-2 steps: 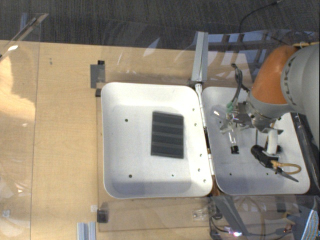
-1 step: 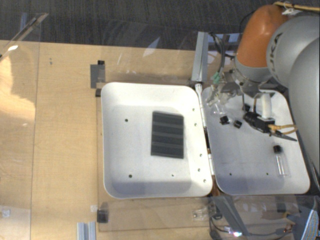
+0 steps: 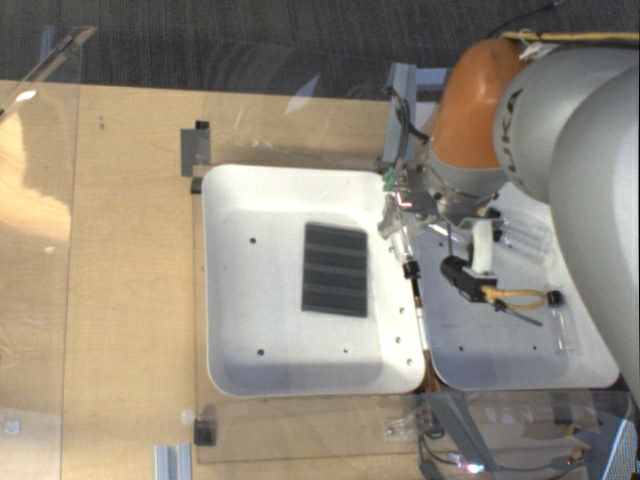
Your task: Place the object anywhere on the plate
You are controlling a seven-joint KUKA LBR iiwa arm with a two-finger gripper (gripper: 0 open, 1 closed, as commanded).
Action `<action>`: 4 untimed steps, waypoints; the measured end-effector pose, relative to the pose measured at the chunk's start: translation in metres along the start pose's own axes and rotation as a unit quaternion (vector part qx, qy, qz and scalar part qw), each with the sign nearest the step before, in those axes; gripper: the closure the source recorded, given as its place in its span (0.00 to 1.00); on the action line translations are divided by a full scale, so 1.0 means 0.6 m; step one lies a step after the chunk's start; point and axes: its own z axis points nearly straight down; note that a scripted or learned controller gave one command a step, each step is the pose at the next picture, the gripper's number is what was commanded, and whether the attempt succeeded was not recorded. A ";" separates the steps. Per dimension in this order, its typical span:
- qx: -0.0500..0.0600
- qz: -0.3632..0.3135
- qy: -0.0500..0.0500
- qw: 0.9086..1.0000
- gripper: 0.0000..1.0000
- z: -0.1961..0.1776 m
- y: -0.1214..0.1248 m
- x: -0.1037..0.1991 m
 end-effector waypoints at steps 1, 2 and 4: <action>-0.002 -0.019 0.000 1.000 1.00 -0.130 0.092 0.107; -0.001 -0.215 0.000 0.977 1.00 -0.118 0.108 0.188; -0.004 -0.711 -0.001 0.703 1.00 0.006 0.087 0.350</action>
